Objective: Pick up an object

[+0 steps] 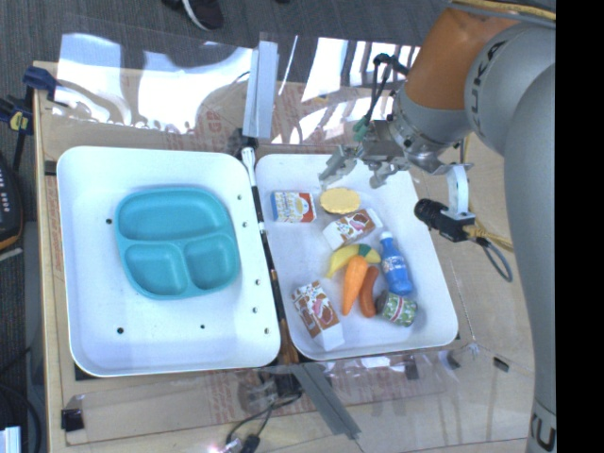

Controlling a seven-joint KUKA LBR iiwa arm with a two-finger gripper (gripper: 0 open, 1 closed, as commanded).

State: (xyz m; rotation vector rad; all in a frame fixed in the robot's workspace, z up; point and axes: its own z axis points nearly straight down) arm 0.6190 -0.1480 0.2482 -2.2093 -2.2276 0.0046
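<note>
**A:** Can any writing be read off the stuff in the right bin [429,253]?

**B:** Not really. Printed labels can be seen on the small carton [292,206] at the upper left of that bin, on the packet [351,227] just below the yellow disc [341,200], and on the bigger carton [316,314] at the bottom, but the text is too small and blurred to be made out. A red-and-white label is seen on the blue bottle [394,269], also unreadable. No brand can be named.

**A:** And the jaws [361,165]?

**B:** They're seen at the top edge of the right bin, with the two metal fingers [334,166] spread apart and nothing held between them. The yellow disc is found just below them, near but apart. The small carton lies down and to the left, the packet a little further down.

**A:** Rest of the pile?

**B:** An orange carrot [353,284] is laid beside a yellow piece [342,258], with the blue bottle to its right and a green can [398,310] touching the bottle's lower end. All of that is well apart from the jaws. In the left bin [85,253] a blue divided tray [176,240] is set. Both bins are carried on the bench [491,338].
</note>
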